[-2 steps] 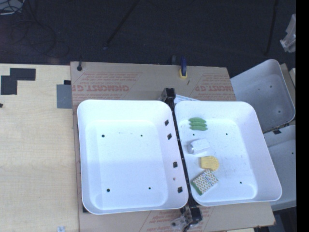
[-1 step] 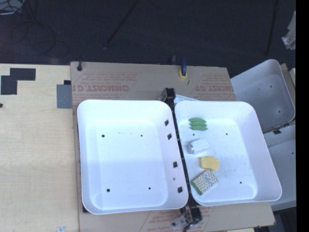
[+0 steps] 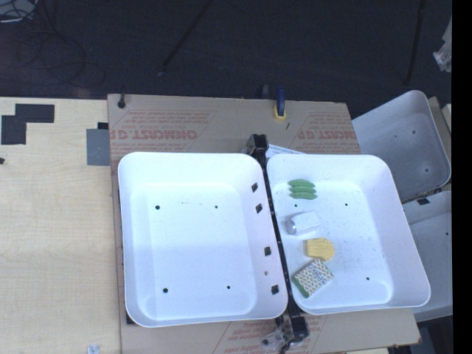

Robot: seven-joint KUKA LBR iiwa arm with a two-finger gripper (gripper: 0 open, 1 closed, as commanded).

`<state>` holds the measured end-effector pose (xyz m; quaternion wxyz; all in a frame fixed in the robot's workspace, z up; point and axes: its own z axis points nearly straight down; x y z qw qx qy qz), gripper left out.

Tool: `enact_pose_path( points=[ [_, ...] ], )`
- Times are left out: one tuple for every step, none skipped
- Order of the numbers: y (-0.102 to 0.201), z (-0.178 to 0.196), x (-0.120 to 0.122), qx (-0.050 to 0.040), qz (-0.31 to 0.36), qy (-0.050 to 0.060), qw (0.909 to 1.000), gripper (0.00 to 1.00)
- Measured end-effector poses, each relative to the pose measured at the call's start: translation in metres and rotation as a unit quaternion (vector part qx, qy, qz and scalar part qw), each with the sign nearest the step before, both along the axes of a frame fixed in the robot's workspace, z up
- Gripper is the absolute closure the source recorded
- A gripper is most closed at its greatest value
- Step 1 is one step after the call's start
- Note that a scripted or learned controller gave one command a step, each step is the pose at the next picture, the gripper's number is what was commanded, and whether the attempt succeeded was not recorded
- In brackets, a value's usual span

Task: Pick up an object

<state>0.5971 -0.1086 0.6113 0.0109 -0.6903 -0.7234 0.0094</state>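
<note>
Four small things lie in my right bin (image 3: 383, 198), all crowded toward its left wall: a green pod-shaped piece (image 3: 302, 189) farthest back, a small white object (image 3: 302, 223) below it, a yellow block (image 3: 320, 249) nearer the front, and a patterned green-and-white pad (image 3: 313, 276) at the front, its long axis lying on a slant. The yellow block and the pad sit just beside each other; the green piece stands a little apart. Since I reach in from the right, any of them means crossing most of the bin floor. As for my fingers, I cannot tell how they stand. The left bin (image 3: 133, 227) shows bare white floor with a few dark dots.
</note>
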Motion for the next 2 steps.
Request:
enact_pose_path(
  points=[
    [0.0013, 0.0093, 0.0007, 0.0004, 0.002, 0.002, 1.0000, 1.00],
    [0.0026, 0.0186, 0.0013, 0.0007, 0.004, 0.003, 1.0000, 1.00]
  ],
)
